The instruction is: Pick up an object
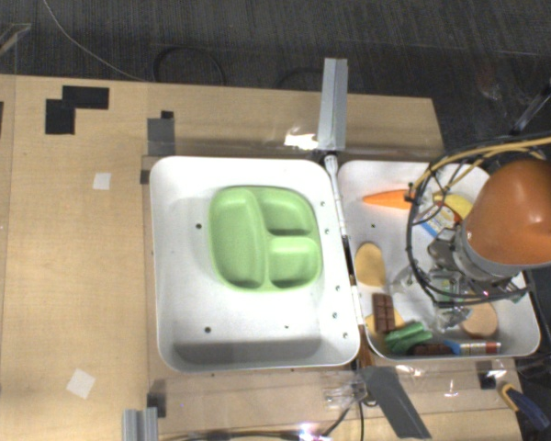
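The arm's orange wrist band (519,214) hangs over the right bin (349,237), with cables looped around it. Below it the gripper (452,312) reaches down among the objects at the bin's lower middle. Around it lie an orange carrot (386,198), a yellow piece (455,208), a tan oval piece (371,265), a brown chocolate bar (383,310), a green object (409,336), a red and blue marker (468,346) and a tan round piece (482,321). The wrist hides much of the bin's right half.
The left bin (179,338) holds a green sectioned plate (262,237) in its middle. A grey metal post (332,104) stands at the back between the bins. The wooden bench (64,274) lies to the left.
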